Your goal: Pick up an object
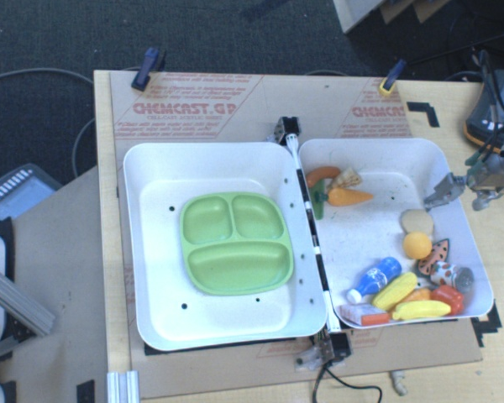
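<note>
The right white bin holds several toy foods. An orange carrot lies at its far left beside a brown piece. A pale round piece and an orange ball sit near the right wall. A blue bottle, a yellow banana and red pieces crowd the near right corner. My gripper hangs at the bin's right rim, just up and to the right of the pale round piece, with nothing visibly in it.
The left white bin carries a green divided plate. A black hinge strip runs between the bins. Blue clamps grip the board's far edge. Cables and gear sit at the far right.
</note>
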